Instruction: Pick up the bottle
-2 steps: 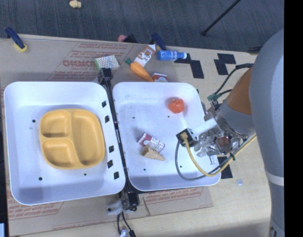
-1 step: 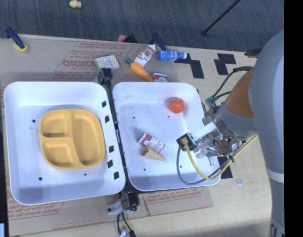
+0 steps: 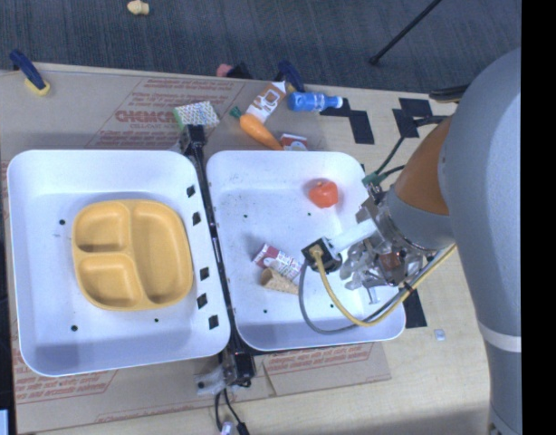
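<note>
A small blue bottle (image 3: 312,102) lies on its side on the cardboard behind the right bin (image 3: 260,175), outside both bins. My gripper (image 3: 367,268) hangs low over the right bin's near right corner, far from that bottle, with a yellow cable looping under it. The wrist hides whatever lies directly beneath it. Nothing can be seen held in the gripper.
The right bin holds a red round fruit (image 3: 323,192), a red-and-white packet (image 3: 278,260) and a tan wedge (image 3: 280,284). A yellow divided plate (image 3: 131,252) sits in the left bin (image 3: 33,179). A carrot (image 3: 258,131), a small carton (image 3: 267,103) and a checkered packet (image 3: 196,114) lie behind the bins.
</note>
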Controlling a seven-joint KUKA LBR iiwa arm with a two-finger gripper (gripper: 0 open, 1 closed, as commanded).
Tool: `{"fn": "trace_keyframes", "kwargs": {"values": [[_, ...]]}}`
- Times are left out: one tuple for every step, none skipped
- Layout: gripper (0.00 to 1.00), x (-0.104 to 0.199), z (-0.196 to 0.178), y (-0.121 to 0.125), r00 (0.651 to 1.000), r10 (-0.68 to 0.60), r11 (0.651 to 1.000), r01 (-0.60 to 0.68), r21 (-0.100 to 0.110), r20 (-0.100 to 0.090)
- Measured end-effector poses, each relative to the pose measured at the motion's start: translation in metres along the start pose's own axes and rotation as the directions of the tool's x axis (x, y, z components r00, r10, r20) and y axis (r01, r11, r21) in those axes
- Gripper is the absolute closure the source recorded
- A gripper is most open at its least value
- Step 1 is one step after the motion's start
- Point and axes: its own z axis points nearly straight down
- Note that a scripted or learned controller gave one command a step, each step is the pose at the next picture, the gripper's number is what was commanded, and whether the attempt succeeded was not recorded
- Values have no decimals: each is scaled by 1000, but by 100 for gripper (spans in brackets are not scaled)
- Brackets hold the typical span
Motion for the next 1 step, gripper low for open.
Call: {"fn": "trace_keyframes", "kwargs": {"values": [[100, -4, 23, 16, 1000, 5, 1000, -5, -2, 0]]}}
